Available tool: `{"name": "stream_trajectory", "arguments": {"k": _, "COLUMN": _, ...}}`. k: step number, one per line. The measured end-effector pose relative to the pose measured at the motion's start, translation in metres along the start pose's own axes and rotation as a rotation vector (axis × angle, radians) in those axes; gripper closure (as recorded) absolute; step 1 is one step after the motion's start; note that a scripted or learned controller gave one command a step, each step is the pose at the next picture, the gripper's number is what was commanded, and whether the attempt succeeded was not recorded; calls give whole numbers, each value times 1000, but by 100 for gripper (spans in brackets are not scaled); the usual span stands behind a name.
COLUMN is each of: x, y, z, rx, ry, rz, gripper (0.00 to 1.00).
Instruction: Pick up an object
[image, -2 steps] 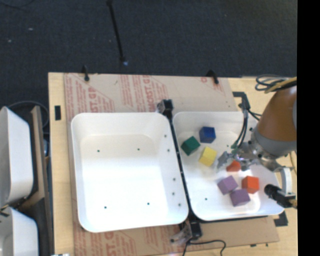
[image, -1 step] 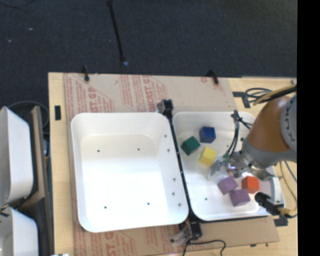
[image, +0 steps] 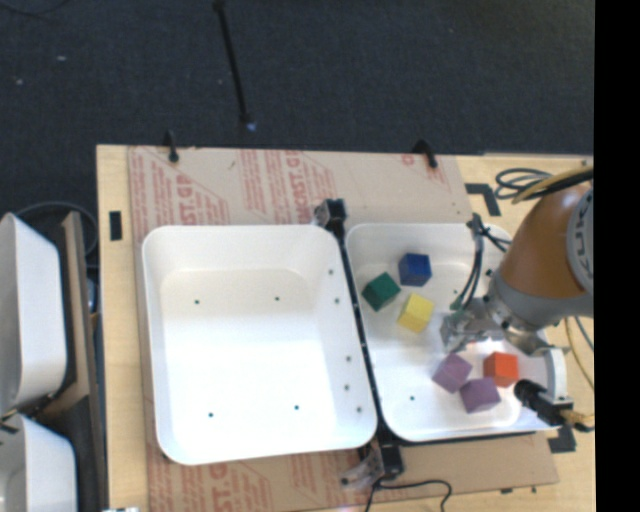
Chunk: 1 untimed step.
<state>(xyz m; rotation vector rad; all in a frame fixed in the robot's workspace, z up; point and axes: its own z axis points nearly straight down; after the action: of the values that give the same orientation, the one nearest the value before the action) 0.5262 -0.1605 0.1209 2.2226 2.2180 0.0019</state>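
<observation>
While my gripper (image: 466, 330) hovers, finger spread I cannot tell | purple cube (image: 452, 373) just below fingers, orange cube (image: 502, 369) beside | looks light, stiff foam; I'd pinch flat opposite faces.

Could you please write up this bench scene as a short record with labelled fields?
left bin: white, shallow
right bin: holds six blocks
blocks toward the far side: blue block, green block, yellow block
blocks toward the near side: two purple blocks, orange block
arm: reaches in from the right, over the right bin
claw: low in the right bin, beside the yellow block and above the purple ones
</observation>
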Motion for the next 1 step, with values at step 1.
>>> {"name": "stream_trajectory", "arguments": {"k": 1, "x": 1, "y": -8, "z": -50, "rx": -3, "ry": -1, "rz": -2, "gripper": 100}}
